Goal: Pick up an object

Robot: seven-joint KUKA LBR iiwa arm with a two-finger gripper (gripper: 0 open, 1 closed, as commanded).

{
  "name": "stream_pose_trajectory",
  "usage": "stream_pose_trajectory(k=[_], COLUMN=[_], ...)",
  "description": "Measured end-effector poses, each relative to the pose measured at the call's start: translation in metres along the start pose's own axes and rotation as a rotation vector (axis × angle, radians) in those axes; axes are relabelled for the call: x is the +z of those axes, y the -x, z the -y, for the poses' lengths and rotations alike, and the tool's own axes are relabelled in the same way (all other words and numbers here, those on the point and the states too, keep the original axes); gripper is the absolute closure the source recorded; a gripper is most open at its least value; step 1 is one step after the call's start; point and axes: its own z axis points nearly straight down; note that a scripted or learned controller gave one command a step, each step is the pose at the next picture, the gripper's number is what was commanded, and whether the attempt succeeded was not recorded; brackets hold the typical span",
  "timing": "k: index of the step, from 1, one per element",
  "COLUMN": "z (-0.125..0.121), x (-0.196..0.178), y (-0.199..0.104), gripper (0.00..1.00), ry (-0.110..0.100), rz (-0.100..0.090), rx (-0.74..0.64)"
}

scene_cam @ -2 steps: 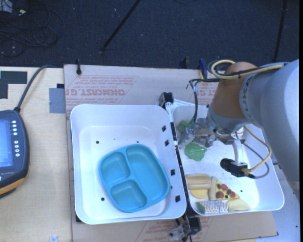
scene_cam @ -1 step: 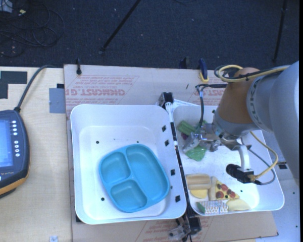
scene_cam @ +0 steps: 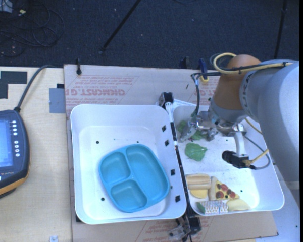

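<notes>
You see cardboard sheet (scene_cam: 116, 87) under bins with red mirrored print, not readable from here. Left bin (scene_cam: 91, 120) holds blue divided plate (scene_cam: 134, 177), three compartments, lying flat. Right bin (scene_cam: 265, 188) holds green leafy piece (scene_cam: 195, 151) near its middle, bun-like item (scene_cam: 198, 181), pizza slice (scene_cam: 223, 190) and small packet (scene_cam: 212, 207) along near edge. Gripper (scene_cam: 198, 130) sits low in right bin's far-left corner, just above green piece; possibly touching darker green scrap. You cannot tell its finger spacing or any grasp. Handheld pendant (scene_cam: 5, 147) rests on tabletop (scene_cam: 40, 200), left.
</notes>
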Motion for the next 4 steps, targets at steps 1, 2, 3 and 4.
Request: stream_pose_trajectory(k=[1, 2, 3, 4], z=[0.06, -0.011, 0.069, 0.0], x=[-0.001, 0.0, -0.001, 0.0], y=[0.0, 0.006, -0.002, -0.011], gripper=[0.0, 0.0, 0.0, 0.0], ry=[0.003, 0.003, 0.002, 0.003], rz=[0.0, 0.001, 0.0, 0.001], rx=[0.003, -0.002, 0.004, -0.002])
